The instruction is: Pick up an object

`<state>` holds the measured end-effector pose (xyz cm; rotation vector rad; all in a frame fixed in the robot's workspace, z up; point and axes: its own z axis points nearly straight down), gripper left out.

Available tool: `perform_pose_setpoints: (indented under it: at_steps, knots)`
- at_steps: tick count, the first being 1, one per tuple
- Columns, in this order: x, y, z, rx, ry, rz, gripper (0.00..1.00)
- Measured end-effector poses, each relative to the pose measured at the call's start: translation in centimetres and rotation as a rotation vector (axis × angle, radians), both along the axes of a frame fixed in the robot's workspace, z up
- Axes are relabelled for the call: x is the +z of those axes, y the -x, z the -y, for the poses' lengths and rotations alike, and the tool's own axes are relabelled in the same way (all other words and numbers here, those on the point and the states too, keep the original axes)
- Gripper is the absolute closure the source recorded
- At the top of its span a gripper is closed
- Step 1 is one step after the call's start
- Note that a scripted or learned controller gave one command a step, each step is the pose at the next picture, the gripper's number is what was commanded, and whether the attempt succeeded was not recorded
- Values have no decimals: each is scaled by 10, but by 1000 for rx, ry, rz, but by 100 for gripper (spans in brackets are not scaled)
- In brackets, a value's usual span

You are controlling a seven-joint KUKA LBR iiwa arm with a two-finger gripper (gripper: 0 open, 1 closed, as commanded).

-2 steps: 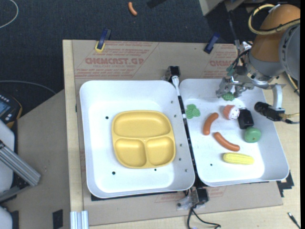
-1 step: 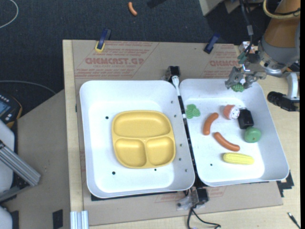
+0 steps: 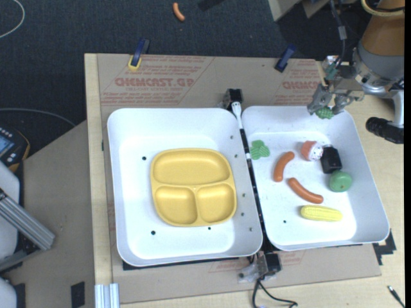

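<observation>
Claw (image 3: 329, 102): over the far edge of the right bin, near its far right corner; fingers clenched on a small green object.
Small green object (image 3: 325, 113): pinched between the claw's fingertips, above the right bin's far rim; too small to tell what kind of thing.
Arm (image 3: 379, 50): grey with an orange band, reaching in past the worktop's far right corner.
Right bin (image 3: 359, 226): white, shallow, on the right half of the worktop, touching the left bin along a black clip line.
Green leafy piece (image 3: 259, 149): near the right bin's left wall, toward the far side.
Two sausages: one (image 3: 282, 166) tilted just right of the leafy piece, the other (image 3: 304, 190) nearer the front, close by but apart.
Red and white piece (image 3: 311, 150): mid-bin, just beside a black block (image 3: 331, 160).
Green ball (image 3: 340, 182): just in front of the black block, toward the right wall.
Corn cob (image 3: 320, 213): lying flat near the bin's front edge.
Left bin (image 3: 128, 236): white, on the left half of the worktop.
Yellow divided plate (image 3: 192, 186): centred in the left bin, three compartments.
Worktop (image 3: 192, 82): brown board with red lettering along the far edge.
</observation>
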<state>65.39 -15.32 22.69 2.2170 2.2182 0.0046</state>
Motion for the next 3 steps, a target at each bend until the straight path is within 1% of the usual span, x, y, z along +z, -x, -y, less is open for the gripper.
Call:
perform_pose_setpoints:
  at_steps: [1, 2, 3]
  knots:
    - [-8, 34, -49, 3, -4, -10, 100]
    - [-6, 75, -94, 3, -4, -11, 100]
    - [5, 108, -136, 4, -5, -10, 100]
